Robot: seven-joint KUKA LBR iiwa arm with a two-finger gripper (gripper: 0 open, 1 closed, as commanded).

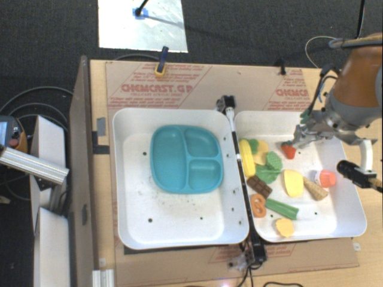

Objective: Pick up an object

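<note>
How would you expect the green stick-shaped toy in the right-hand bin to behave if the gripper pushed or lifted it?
The green stick-shaped toy looks like moulded plastic, so probably stiff and light. Its long rounded shape suggests it may roll or pivot if pushed from the side. The orange slice and yellow piece lie close by, so a push would likely nudge them too.

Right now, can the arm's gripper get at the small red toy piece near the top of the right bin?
Probably yes: the gripper hangs right beside the small red toy piece, which lies apart from the other toys.
</note>
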